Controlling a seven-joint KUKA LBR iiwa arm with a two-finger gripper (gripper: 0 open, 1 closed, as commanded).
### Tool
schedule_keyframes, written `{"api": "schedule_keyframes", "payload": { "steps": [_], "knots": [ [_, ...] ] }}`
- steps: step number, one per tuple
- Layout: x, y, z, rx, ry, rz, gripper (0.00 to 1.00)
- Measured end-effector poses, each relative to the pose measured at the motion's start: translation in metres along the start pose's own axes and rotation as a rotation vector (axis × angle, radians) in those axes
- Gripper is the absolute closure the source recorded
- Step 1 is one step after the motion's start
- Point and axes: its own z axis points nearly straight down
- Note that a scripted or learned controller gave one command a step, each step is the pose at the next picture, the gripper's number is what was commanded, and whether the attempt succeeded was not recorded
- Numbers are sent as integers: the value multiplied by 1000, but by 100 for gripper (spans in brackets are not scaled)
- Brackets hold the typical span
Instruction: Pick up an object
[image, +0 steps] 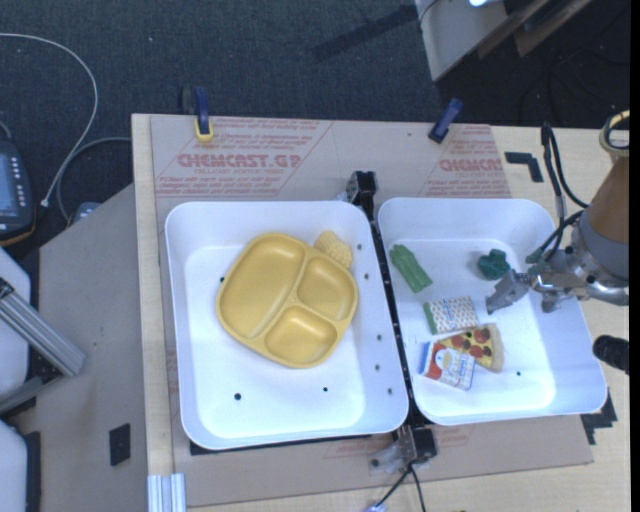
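Observation:
The right bin (540, 395) holds a long green piece (410, 268), a small teal object (492, 264), a checkered packet with a green edge (452, 313) and a card printed with pizza slices (462, 355). My gripper (527, 297) hangs over the bin's right half, just below and right of the teal object and right of the packet. Its two grey fingers (505, 292) stand apart, so it is open with nothing between them.
In the left bin (200, 390) lies a yellow divided plate (288, 298), with a small yellow ridged item (335, 248) at its upper right rim. A black divider with clamps (385, 300) runs between the bins. The arm's cables (555, 190) hang at the right.

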Motion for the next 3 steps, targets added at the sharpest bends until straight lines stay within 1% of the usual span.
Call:
{"api": "schedule_keyframes", "payload": {
  "steps": [1,2,3],
  "knots": [
    [0,3,-7,-13,-3,-4,0],
    [-2,4,37,-8,-1,-3,0],
    [-1,10,82,-8,0,-4,0]
  ]
}}
